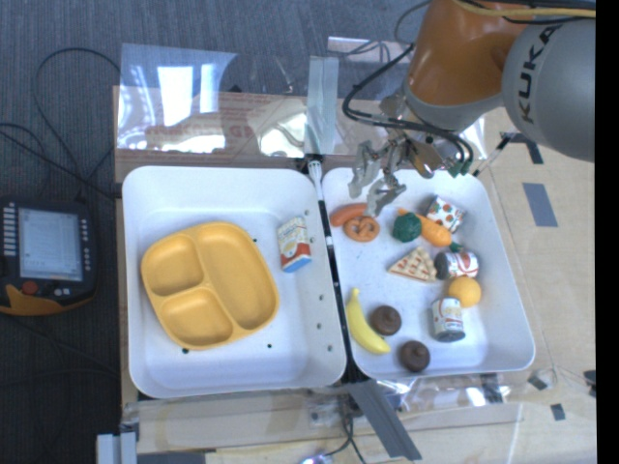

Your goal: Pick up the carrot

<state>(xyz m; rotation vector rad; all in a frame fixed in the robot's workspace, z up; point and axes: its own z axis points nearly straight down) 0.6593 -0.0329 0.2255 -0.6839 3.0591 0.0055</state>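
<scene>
Grey carpet all round, two white bins on the bench. Gripper hangs over the right bin, jaws spread, nothing in them. Carrot lies just beyond its tips, beside the broccoli. Approach stage, I'd say; next it needs shifting across and dropping.

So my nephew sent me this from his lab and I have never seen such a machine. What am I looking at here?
It is one photo, taken by a fixed camera looking down on a bench. The grey and orange thing at top right is a robot arm; its pincer hangs over the right bin. That bin holds toy food: a carrot, a banana, a pizza slice, a pretzel and more. The left bin holds a yellow divided plate and a small carton. The pincer holds nothing I can see.
</scene>
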